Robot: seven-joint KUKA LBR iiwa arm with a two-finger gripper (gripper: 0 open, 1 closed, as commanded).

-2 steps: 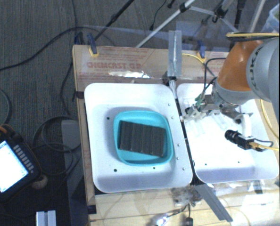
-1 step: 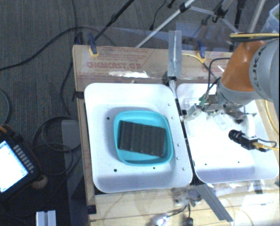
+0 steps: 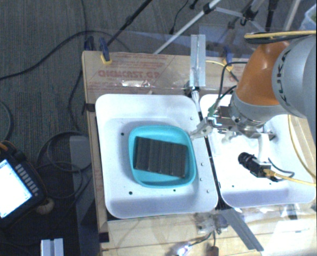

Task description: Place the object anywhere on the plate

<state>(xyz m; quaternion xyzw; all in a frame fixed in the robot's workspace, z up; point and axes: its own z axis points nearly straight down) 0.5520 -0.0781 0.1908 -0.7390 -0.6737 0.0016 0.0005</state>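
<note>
1. The table (image 3: 127, 72) fills the frame's middle.
2. The grey and orange arm (image 3: 278, 71) enters from the upper right.
3. The left white bin (image 3: 111, 199) and the right white bin (image 3: 286, 196) sit touching, side by side.
4. A teal plate (image 3: 134, 143) lies in the centre of the left bin.
5. A dark ridged rectangular block (image 3: 159, 156) lies flat on the plate.
6. The gripper (image 3: 230, 126) hangs over the right bin's upper left; I cannot tell whether it is wide or narrow.

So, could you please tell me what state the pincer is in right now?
Pincer: open or closed cannot be told; it hangs at the left edge of the right bin.
</note>
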